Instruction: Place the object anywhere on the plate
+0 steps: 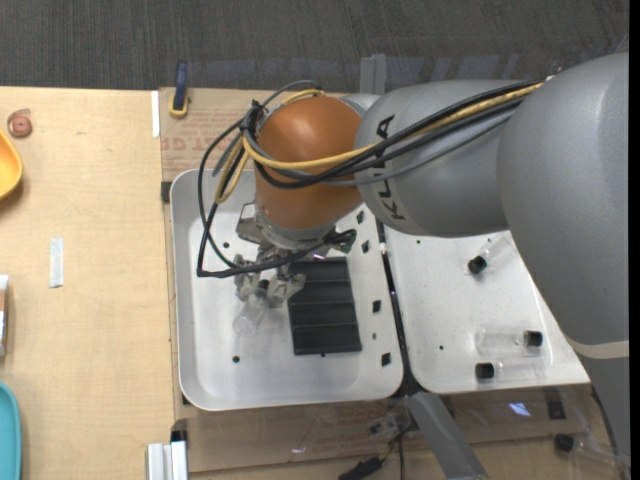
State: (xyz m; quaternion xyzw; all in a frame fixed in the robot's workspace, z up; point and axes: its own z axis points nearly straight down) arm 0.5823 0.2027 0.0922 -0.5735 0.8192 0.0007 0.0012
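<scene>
Left bin (200,368): holds the ridged block (325,313), right of centre.
Gripper (262,290): above left bin, just left of block.
Right bin (440,368): beside left bin, touching.

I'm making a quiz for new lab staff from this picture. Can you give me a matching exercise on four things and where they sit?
Things:
1. black block
2. orange band
3. yellow dish
4. small black piece

Places:
A. right bin
B. left edge of the bench
C. left bin
D. on the arm, above the wrist

Pairs: 1-C, 2-D, 3-B, 4-A
</scene>
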